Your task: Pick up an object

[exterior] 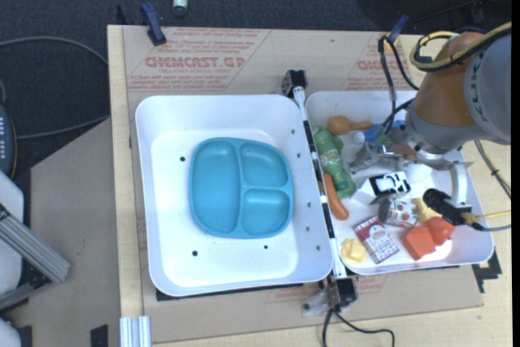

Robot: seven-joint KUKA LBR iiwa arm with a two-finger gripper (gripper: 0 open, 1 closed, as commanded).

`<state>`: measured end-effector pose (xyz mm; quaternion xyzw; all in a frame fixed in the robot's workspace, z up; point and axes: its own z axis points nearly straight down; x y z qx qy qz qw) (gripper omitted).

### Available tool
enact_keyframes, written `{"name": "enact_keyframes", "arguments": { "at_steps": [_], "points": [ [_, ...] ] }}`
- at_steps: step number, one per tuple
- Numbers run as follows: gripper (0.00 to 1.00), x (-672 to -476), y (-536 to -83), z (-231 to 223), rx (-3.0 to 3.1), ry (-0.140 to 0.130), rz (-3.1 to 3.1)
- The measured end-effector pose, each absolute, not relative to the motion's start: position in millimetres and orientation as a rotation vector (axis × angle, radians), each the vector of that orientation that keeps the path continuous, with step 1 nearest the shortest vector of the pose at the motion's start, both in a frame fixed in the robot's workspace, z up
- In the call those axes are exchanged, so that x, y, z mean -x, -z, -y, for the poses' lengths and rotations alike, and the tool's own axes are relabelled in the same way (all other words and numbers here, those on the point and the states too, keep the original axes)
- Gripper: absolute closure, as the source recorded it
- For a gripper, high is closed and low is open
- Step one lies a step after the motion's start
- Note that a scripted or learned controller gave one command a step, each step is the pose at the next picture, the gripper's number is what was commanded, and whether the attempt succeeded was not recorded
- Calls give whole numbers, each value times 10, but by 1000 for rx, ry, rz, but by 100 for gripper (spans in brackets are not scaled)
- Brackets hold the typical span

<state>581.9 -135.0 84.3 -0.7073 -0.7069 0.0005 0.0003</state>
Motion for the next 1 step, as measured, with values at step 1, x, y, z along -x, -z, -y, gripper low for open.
{"name": "enact_keyframes", "arguments": {
  "at_steps": [1],
  "points": [
    [100,-5825,-944,1345,2223,1,2221]
  ]
}}
